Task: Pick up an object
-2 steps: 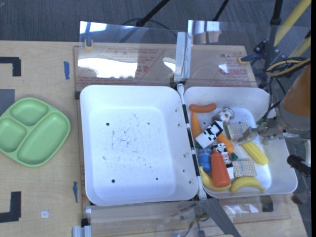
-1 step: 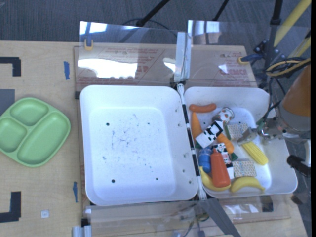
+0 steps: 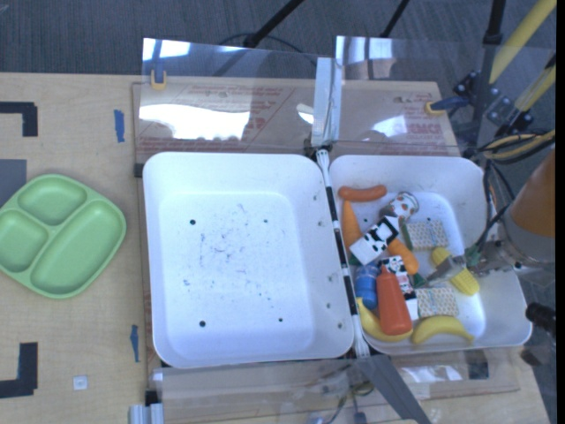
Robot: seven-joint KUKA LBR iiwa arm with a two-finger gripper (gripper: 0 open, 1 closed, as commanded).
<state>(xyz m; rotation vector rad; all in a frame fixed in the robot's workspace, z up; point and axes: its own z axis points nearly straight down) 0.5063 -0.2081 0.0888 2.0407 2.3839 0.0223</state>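
Down at the front of the right bin (image 3: 508,329) lies a yellow banana (image 3: 441,328), with an orange bottle (image 3: 394,303) just left of it and a tan waffle square (image 3: 436,301) right above. That whole pile is crammed into the bin's left half: a black-and-white cow toy (image 3: 378,237), a hot dog (image 3: 363,192) at the back, a carrot (image 3: 350,223), a second waffle (image 3: 425,233). The gripper (image 3: 459,261) comes in from the right, low over the toys near a small yellow piece (image 3: 464,282); honestly can't tell if its fingers are apart or pinched. The left bin (image 3: 234,254) sits alongside, and a green divided plate (image 3: 60,235) rests well off on the bench.
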